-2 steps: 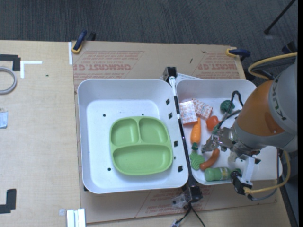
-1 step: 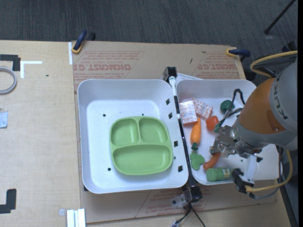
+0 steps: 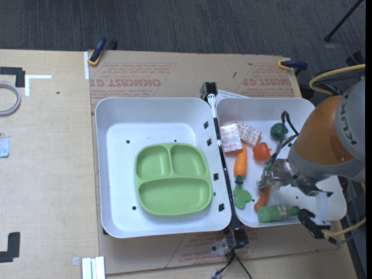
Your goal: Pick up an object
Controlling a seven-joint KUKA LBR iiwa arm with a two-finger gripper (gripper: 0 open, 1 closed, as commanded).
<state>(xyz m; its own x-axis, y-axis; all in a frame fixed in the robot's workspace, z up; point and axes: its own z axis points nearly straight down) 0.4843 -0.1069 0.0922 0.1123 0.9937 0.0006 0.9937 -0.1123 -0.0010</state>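
Here, one green plate [image 3: 173, 179] with three compartments lay in the left bin [image 3: 110, 156]. The right bin [image 3: 250, 104] held two carrots, one [image 3: 240, 163] at twelve o'clock from a green leaf [image 3: 242, 197], the other [image 3: 261, 199] under the gripper [image 3: 268, 179]; whether it was clenched, I cannot tell. Cardboard [image 3: 145, 77] covered the bench.

My right bin [image 3: 308, 106] is crowded: a printed packet [image 3: 231, 138], an orange carrot [image 3: 240, 163], a red piece [image 3: 261, 151] and a dark green toy [image 3: 279, 129] lie close together at its far end. Nearer the front edge, a green leafy toy [image 3: 242, 197] and a green bottle [image 3: 278, 213] block the way. In my left bin [image 3: 110, 156], a green divided plate [image 3: 172, 178] fills the middle, leaving bare floor around it.
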